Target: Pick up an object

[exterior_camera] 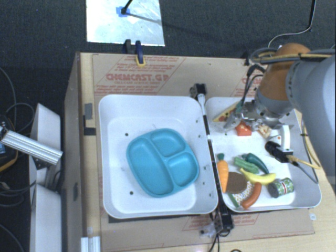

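Note:
In the far part of the right bin (310, 193), my gripper (240, 121) hangs low on the grey arm that reaches in from the right. A small red object (243, 130) lies on the bin floor directly under its tip, touching or nearly touching it. To the gripper's left, a yellow wedge (227, 113) lies against the bin's far-left corner. Nothing can be seen lifted off the floor.
The near half of the right bin holds a carrot (223, 174), a green vegetable (251, 164), a banana (259, 177), a small can (281, 187), a sausage (252, 195) and a brown piece (236, 183). A blue divided plate (162, 161) lies in the left bin (115, 140).

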Available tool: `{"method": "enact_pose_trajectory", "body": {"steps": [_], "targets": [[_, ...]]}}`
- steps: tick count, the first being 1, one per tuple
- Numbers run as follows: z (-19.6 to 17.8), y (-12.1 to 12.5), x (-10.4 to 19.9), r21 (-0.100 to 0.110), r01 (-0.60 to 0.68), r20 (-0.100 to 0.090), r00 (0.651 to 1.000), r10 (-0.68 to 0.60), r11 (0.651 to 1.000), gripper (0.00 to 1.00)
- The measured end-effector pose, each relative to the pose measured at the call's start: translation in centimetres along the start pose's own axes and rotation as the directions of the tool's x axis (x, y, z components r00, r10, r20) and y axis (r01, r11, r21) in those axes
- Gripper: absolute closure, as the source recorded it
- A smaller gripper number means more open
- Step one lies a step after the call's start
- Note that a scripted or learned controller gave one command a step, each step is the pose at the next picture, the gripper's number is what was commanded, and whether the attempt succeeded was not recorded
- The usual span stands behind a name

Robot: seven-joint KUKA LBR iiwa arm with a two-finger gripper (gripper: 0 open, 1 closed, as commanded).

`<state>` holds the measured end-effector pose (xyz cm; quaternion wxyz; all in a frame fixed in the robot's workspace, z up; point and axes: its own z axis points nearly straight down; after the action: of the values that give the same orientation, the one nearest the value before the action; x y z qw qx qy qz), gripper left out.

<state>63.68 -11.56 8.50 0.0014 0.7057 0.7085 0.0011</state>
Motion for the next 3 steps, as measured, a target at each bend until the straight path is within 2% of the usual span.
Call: {"method": "enact_pose_trajectory", "body": {"steps": [1, 2, 3], "targets": [[-1.1, 0.1, 0.0, -0.002, 0.003, 0.001, 1.0, -0.003, 1.0, 1.0], [-10.1, -4.9, 3.4, 0.0, 0.001, 0.0, 1.0, -0.001, 1.0, 1.0], [-10.6, -5.5, -0.1, 0.001, -0.002, 0.001, 1.0, 0.002, 1.0, 1.0]]}}
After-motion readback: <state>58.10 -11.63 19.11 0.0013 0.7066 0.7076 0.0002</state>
